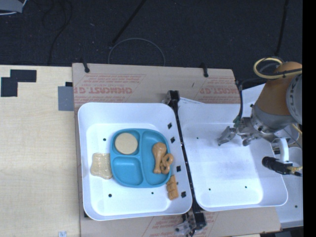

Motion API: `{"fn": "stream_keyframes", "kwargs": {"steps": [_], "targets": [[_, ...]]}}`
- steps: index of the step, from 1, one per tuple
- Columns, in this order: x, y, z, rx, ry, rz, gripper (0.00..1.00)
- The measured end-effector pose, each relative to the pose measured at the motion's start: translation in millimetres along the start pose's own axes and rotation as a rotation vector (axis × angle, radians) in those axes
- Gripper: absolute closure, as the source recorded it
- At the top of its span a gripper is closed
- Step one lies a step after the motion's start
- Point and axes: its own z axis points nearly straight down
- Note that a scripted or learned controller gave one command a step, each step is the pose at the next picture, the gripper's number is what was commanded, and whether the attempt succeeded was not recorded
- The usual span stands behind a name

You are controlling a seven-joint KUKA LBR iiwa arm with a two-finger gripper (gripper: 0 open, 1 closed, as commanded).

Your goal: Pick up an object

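Blue divided plate (129, 174) in left bin (94, 127), holding round cookie (126, 143) and pretzel-like piece (162, 157); pale item (101, 165) beside plate. Gripper (236, 138) right of centre, over right bin (232, 191), fingers seemingly apart, nothing between

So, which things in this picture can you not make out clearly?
- Gripper, camera view: small and seen from above, over the right bin; finger state unclear.
- Arm: cut off by the right edge.
- Pale item beside the blue tray, left bin: too blurred to identify.
- Tan piece below the tray: too small to identify.
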Motion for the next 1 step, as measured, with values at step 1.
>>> {"fn": "stream_keyframes", "kwargs": {"steps": [1], "targets": [[-0.8,0.6,-12.8,-0.002,-0.001,0.001,1.00]]}}
